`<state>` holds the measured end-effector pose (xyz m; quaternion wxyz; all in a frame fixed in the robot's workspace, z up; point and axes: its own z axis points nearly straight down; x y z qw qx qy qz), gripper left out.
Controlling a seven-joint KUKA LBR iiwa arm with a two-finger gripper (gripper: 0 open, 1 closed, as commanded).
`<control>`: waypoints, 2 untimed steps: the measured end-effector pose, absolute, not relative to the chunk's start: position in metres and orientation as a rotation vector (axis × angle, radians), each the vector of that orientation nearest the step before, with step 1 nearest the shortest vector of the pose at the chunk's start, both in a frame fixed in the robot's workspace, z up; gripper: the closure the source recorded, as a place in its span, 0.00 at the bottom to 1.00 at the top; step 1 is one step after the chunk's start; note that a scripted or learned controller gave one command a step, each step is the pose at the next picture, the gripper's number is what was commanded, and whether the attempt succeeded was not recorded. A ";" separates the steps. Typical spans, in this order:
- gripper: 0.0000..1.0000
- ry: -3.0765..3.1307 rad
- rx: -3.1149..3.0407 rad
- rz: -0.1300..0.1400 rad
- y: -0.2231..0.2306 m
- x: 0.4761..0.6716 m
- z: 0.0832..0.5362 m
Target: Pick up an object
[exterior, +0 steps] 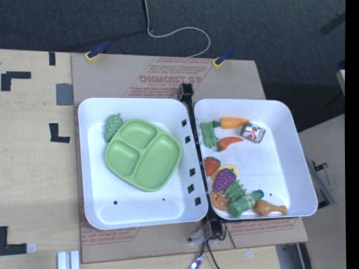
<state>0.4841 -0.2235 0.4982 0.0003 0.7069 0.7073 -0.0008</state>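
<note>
Toy food (223, 179) crowds right bin (277, 161); green plate (144, 156) in left bin (140, 207)

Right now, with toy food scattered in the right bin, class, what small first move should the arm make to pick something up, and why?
Probably come in over the small can in the right bin. It lies apart from the carrot, with bare white floor beside it, while the purple grapes sit in a crowded pile.

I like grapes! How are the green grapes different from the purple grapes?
The green grapes lie in the left bin, touching the green plate; the purple grapes lie in the right bin, crowded among other toy foods. The green bunch looks pale green, the purple one dark violet. Both are small, bumpy toy bunches lying flat.
</note>
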 end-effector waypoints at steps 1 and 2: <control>1.00 2.222 2.222 -0.003 -0.224 0.484 0.474; 1.00 2.222 2.221 -0.003 -0.224 0.484 0.455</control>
